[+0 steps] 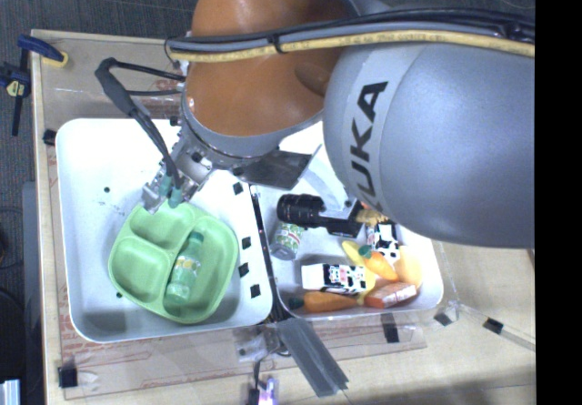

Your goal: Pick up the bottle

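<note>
A small clear green bottle (185, 272) lies on its side in the right compartment of a green divided plate (136, 258), which sits in the left bin (82, 176). My gripper (167, 191) hangs over the plate's upper left rim, up and to the left of the bottle and apart from it. The bottle rests in the plate, not in the gripper. The arm's big orange and grey body hides the bins' far middle.
The right bin (435, 289) holds a black bottle-shaped object (309, 212), a small can (288, 240), a cow-patterned box (333, 277), a carrot (326, 302) and other toy food. A divider wall (259, 258) runs between the bins, close to the plate's right side.
</note>
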Motion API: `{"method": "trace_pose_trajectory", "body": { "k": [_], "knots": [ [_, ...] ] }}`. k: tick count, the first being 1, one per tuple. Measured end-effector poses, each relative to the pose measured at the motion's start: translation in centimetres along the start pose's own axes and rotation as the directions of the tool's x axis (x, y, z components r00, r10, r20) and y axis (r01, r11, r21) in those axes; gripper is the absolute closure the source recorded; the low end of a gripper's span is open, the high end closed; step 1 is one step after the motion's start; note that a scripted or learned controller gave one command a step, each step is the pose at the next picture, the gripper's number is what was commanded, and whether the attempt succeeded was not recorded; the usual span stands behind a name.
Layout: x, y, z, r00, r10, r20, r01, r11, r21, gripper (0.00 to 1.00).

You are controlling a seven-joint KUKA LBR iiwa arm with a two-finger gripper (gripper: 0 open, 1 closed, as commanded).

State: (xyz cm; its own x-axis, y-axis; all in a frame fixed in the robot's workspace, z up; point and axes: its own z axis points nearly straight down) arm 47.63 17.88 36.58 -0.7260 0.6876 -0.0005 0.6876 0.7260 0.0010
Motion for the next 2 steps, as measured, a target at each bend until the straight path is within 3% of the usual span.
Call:
{"method": "trace_pose_trajectory", "body": {
  "k": [1, 2],
  "knots": [
    [-5.8, -4.0, -0.8, 0.961, -0.278, 0.002, 0.278, 0.961, -0.001, 1.00],
    [-6.5, -6.6, -2.7, 0.771, -0.637, 0.005, 0.637, 0.771, -0.001, 1.00]
  ]
}}
